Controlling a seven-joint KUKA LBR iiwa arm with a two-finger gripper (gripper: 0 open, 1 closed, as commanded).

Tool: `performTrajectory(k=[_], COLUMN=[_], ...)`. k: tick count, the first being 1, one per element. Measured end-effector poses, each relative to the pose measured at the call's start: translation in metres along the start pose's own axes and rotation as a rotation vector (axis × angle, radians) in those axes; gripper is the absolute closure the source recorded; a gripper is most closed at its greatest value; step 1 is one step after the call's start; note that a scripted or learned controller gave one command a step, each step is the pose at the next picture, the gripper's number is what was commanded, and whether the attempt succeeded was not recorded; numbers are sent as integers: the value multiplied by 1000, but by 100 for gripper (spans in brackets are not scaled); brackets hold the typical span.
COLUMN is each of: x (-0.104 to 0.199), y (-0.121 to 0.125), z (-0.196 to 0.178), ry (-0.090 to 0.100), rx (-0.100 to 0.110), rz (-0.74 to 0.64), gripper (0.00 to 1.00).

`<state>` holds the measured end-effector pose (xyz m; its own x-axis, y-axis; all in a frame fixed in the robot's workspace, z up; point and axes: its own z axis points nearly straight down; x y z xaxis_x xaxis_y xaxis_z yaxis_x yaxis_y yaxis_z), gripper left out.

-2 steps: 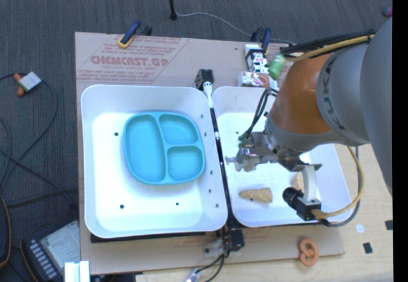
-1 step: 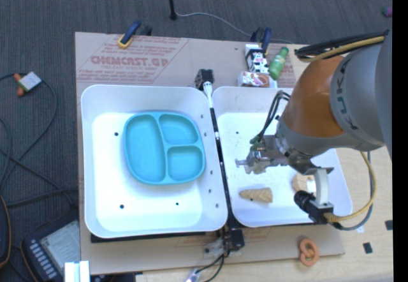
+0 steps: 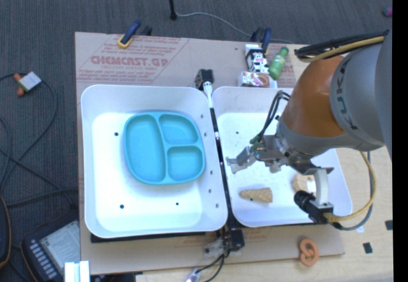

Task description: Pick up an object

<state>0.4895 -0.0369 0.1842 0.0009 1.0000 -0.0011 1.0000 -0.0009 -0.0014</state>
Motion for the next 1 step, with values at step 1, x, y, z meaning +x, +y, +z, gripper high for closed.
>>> performTrajectory(k=[1], x=[-81], y=[61], z=[29], ry=[-1], rx=[1], rz=[1], gripper=[0])
